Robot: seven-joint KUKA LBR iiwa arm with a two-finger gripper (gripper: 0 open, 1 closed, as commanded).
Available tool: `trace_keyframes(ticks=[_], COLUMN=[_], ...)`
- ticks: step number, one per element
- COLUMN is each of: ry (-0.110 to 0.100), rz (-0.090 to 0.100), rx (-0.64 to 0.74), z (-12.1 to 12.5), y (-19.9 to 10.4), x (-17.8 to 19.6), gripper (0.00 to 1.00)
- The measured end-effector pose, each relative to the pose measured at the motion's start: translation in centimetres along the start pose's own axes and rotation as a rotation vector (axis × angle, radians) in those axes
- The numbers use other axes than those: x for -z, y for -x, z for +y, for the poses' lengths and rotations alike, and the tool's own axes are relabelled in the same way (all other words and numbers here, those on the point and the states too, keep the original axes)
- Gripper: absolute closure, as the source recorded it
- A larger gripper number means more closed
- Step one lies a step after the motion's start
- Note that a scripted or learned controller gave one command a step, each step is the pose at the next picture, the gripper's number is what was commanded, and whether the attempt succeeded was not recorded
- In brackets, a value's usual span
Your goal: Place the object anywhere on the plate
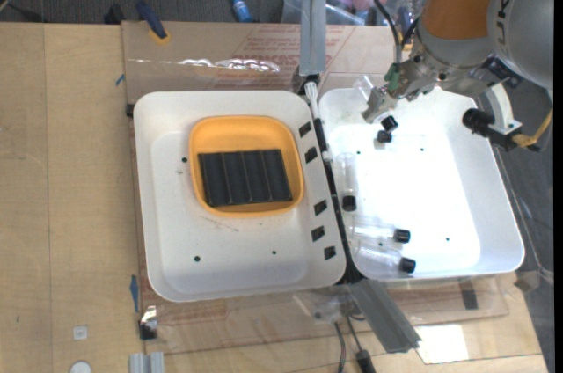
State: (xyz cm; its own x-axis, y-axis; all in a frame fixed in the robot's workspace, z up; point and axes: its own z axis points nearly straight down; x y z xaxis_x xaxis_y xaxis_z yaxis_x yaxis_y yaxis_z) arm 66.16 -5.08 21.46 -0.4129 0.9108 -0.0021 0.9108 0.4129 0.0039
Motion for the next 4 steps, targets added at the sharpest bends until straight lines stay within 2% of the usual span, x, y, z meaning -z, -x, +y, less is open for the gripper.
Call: trace_keyframes(ticks=[2,3,4], ry=[0.002,0.003,-0.001], rz=[-0.002,-0.002,0.003], rx=[0.211,0.495,0.590], z=[0.8,1.1,0.8], y=[-0.2,-0.9,-2.0], x=[5.2,6.2,-3.0], gripper=[1.00,1.00,1.00])
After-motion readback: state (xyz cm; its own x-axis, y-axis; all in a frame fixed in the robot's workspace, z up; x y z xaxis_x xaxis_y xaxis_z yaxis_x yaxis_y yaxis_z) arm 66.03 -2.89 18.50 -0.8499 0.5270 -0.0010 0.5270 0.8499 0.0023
